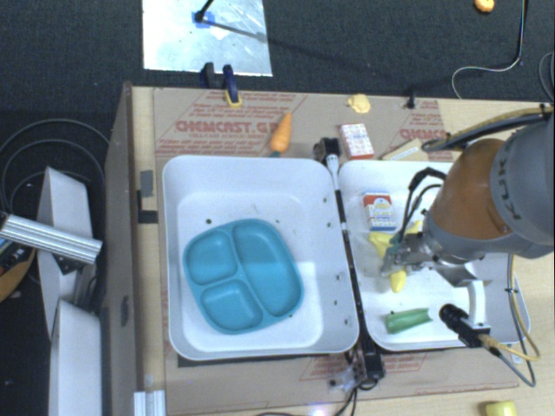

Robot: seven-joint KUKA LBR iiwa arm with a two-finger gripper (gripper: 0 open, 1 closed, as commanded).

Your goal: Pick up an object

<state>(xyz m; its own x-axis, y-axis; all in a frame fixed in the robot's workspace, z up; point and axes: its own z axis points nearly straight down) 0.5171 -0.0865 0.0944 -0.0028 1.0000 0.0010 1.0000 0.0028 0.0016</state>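
Over the right bin (486, 341), the claw (401, 256) hangs low among small things.
Two shallow white plastic bins lie side by side on the cardboard-covered surface (243, 120). Left of the claw, the left bin (186, 198) holds one smooth blue plate (243, 274) with three compartments. The right bin holds one red-and-white small box (379, 212), yellow soft-looking pieces (396, 277) just beside the claw, and one green stick-shaped piece (408, 320) below it. Whether the claw is closed, I cannot tell.
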